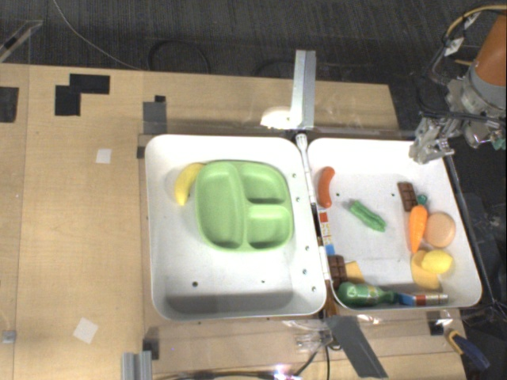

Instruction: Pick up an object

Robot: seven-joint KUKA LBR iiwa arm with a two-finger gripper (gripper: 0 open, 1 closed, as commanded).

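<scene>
From my seat I see the pincer (432,142) hanging over the far right corner of the right bin (372,172), at the end of the grey arm (483,85) that comes in from the right. I cannot tell how it stands or whether it has hold of anything; nothing shows clearly in it.

In the right bin, a red sausage (325,186) lies near the left wall, and a green pea pod (368,215) lies just past the middle. Along the right wall I see a brown chocolate bar (406,195), an orange carrot (417,226) below it, a tan egg (440,229) just beside the carrot, and a yellow lemon (432,264) touching the carrot's lower end. A green bottle (366,294) lies on its side along the near wall, with a second brown chocolate piece (337,269) near the near-left corner.

In the left bin (170,275), a green divided plate (240,204) sits in the far half, and a yellow banana (186,183) lies against its left edge. Both bins rest on the wooden table (71,236).
</scene>
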